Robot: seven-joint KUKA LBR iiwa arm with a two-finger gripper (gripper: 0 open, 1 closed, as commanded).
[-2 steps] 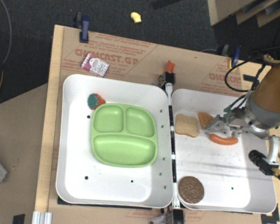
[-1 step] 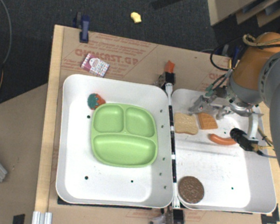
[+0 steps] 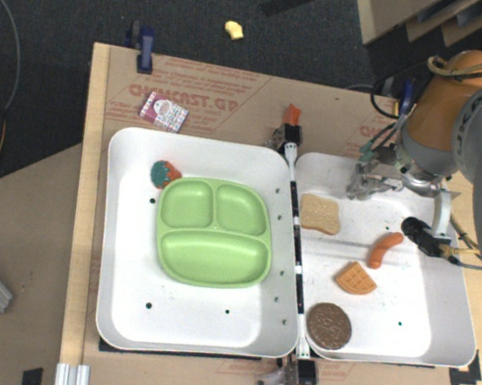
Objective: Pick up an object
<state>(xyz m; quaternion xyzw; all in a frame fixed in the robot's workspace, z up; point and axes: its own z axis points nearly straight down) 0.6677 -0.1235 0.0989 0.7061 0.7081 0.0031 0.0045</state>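
The right bin (image 3: 434, 345) holds a slice of toast (image 3: 320, 214), a red sausage (image 3: 385, 248), an orange waffle piece (image 3: 355, 279) and a round brown cookie (image 3: 329, 325). My gripper (image 3: 367, 183) hangs low over the bin's far end, just right of the toast and up-left of the sausage. Nothing shows between its fingers. In the left bin (image 3: 120, 240) lies a green divided plate (image 3: 213, 231), with a small teal and red object (image 3: 165, 173) at its upper left.
A small pink patterned packet (image 3: 163, 111) lies on the cardboard behind the left bin. A yellow scrap (image 3: 234, 29) sits on the dark floor beyond the bench. Clamps (image 3: 288, 136) hold the bins at the far edge. A black fitting (image 3: 423, 235) juts from the arm over the right bin.
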